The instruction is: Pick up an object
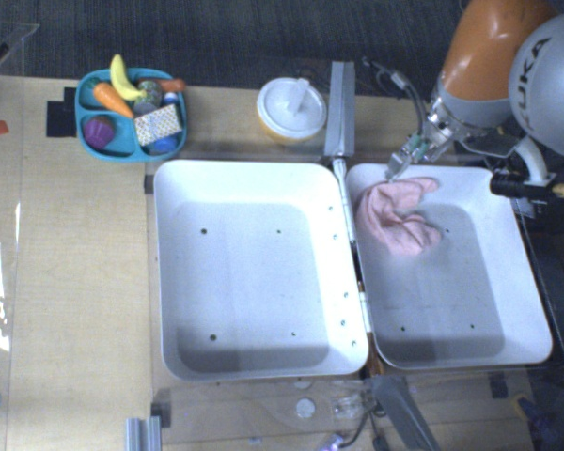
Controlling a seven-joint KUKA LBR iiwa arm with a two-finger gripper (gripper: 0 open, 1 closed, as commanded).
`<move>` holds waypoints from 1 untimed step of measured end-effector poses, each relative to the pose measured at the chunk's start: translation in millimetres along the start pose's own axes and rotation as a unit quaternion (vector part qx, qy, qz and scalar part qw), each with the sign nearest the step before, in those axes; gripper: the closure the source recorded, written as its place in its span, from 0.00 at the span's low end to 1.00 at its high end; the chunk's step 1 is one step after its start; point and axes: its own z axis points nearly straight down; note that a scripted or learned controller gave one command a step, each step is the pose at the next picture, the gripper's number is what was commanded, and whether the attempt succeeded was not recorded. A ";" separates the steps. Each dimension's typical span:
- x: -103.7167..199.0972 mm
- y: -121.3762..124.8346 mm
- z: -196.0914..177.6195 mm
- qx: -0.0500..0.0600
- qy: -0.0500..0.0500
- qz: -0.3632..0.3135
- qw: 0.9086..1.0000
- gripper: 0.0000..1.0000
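Plainly, from the camera above the worktop, the one thing we could pick is the pink cloth (pixel 399 216) — a crumpled rag lying in the right bin (pixel 470 336), just below and slightly left of the tool (pixel 406 158). We judge it light, soft and limp; it will sag and drape when lifted, not slip like a hard object, and nothing about it is fragile. The best hold looks to be a raised fold or the bunched ridge near its upper edge, the part closest to the tool. The tool sits at the bin's far rim, its tip near the cloth's upper corner; whether it touches we cannot tell, nor how it is set — too small and dark.
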 end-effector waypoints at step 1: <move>-0.1 0.1 -0.3 0.000 0.000 0.000 1.000 0.00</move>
